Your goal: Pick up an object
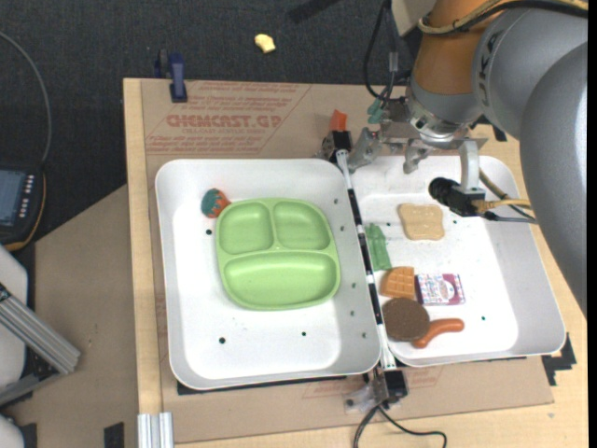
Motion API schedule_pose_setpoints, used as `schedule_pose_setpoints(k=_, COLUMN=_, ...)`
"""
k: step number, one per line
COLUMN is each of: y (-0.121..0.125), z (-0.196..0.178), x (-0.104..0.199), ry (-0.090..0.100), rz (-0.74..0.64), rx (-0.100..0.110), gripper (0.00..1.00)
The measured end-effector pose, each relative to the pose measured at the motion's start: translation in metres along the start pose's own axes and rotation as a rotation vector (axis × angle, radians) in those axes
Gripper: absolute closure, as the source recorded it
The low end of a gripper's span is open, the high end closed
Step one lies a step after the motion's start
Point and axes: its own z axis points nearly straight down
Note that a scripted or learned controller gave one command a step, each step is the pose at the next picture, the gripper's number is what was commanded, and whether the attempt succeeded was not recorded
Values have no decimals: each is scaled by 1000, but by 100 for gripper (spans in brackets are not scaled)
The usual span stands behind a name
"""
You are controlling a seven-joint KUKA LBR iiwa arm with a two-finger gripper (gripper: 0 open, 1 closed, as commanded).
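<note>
Above the right bin (522,250)'s far edge, gripper (410,152) is hovering, claw state unclear; toast (422,220), waffle (398,282), sausage (438,330) are lying unpicked

You are looking at a robotics lab bench, not a home. At centre, two white bins (187,343) sit on a board stamped with a red maker's name (224,119), clamped at eleven o'clock by a blue clamp (174,75). Loose cables (378,54) hang at one o'clock, dark carpet (84,35) lies beyond, and aluminium framing (37,339) crosses at eight o'clock.
</note>
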Motion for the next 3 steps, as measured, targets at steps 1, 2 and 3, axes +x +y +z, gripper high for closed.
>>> schedule_pose_setpoints(k=1, y=-39, z=23, x=-83, ry=1, rz=9, rx=5, gripper=0)
schedule_pose_setpoints(k=2, y=-44, z=98, x=-116, ry=1, rz=5, rx=9, gripper=0)
schedule_pose_setpoints(k=3, y=-40, z=82, x=-114, ry=-1, rz=2, rx=-2, gripper=100)
